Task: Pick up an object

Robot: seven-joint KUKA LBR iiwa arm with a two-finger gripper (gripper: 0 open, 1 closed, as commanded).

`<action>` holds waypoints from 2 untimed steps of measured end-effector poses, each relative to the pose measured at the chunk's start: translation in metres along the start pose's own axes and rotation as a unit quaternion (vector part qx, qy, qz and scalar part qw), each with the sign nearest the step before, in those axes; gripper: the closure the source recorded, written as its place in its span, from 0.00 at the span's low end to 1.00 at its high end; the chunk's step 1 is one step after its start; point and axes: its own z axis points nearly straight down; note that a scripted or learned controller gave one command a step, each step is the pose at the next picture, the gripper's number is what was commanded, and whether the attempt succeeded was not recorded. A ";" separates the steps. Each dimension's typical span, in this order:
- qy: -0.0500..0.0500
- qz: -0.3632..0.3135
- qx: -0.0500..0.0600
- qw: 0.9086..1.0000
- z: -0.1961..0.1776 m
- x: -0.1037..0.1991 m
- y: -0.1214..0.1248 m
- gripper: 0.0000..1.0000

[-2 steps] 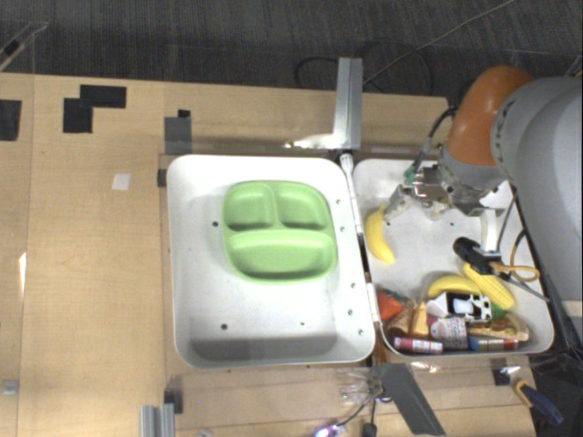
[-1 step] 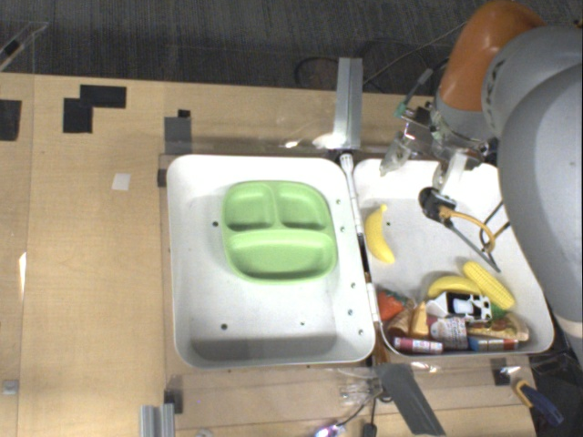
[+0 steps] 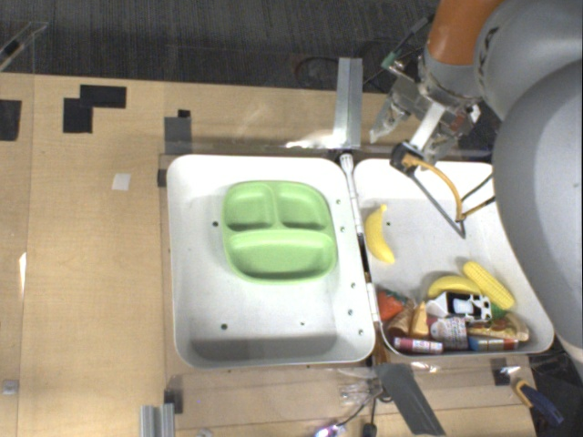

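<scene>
My gripper (image 3: 397, 142) hangs above the back left corner of the right bin (image 3: 414, 209), open, with nothing between its fingers. A small yellow banana (image 3: 378, 235) lies alone near that bin's left wall, well in front of the gripper. A pile fills the front right corner: a second banana (image 3: 450, 285), a yellow corn cob (image 3: 489, 283), a black-and-white carton (image 3: 466, 307), a red piece (image 3: 391, 305) and small bottles (image 3: 437, 342).
The left bin (image 3: 196, 244) holds a green divided plate (image 3: 278, 228). A metal divider post (image 3: 349, 98) stands at the back between the bins. A yellow cable (image 3: 445, 183) loops below the wrist. The grey arm covers the right side.
</scene>
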 end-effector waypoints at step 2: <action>0.000 -0.274 0.001 0.962 0.080 -0.061 -0.033 0.00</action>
